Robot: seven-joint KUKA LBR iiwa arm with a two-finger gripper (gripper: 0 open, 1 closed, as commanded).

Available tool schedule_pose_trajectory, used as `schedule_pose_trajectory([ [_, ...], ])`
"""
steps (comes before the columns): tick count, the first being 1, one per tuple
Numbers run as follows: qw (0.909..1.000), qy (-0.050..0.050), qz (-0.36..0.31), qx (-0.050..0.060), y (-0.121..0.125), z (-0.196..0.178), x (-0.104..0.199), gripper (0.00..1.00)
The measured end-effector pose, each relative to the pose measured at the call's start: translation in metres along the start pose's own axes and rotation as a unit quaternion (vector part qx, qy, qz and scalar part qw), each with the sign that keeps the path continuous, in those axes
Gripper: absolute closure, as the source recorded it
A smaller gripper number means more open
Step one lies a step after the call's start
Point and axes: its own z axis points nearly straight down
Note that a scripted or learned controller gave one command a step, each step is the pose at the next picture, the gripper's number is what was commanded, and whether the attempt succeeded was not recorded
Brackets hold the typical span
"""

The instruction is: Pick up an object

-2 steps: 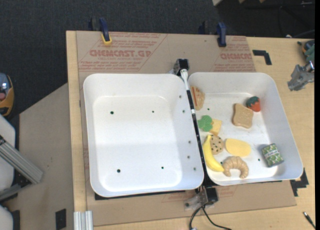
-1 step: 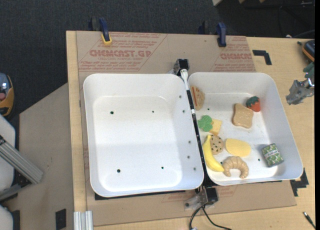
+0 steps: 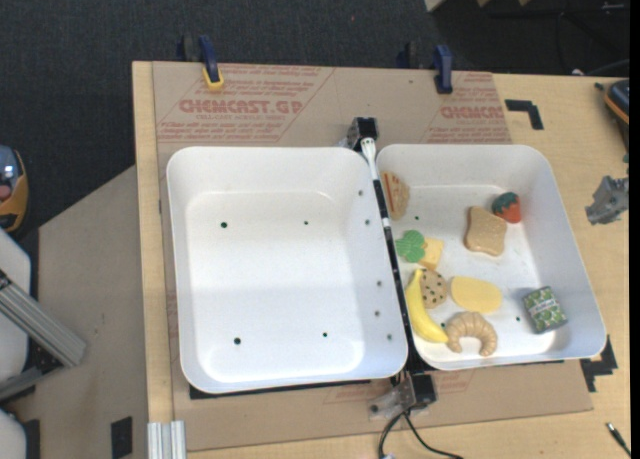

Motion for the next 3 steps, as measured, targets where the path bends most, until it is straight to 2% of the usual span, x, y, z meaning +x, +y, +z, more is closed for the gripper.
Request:
schedule_pose_trajectory([
  [2, 1.0000, 0.000, -0.001, 0.000, -0.026, 0.005, 0.005, 1.00],
  [3, 1.0000, 0.000, 0.000, 0.000, -0.022, 0.020, -0.014, 1.00],
])
